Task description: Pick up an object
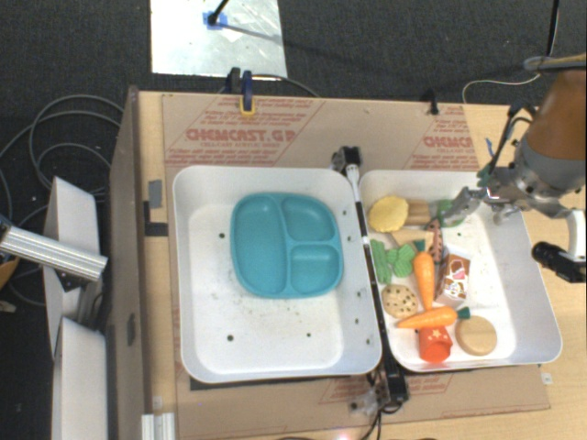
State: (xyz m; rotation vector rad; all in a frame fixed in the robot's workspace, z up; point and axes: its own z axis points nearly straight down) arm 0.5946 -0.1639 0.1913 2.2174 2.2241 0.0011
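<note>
Teal divided plate point(285, 246) alone in left bin point(206, 337). Right bin point(537, 324) crowded: yellow round piece point(388, 213), green pieces point(396, 262), cookie point(399, 299), two carrots point(425, 278), red cup point(436, 344), tan disc point(477, 335), small carton point(455, 279). Gripper point(456, 207) low over right bin's far edge, above something green, perhaps touching; finger opening cannot be told.

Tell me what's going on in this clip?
The arm reaches in from the right, with its gripper over the back of the right bin, above a pile of toy food: carrots, a cookie, a yellow piece. Nothing is visibly held. The left bin holds a blue tray.
</note>
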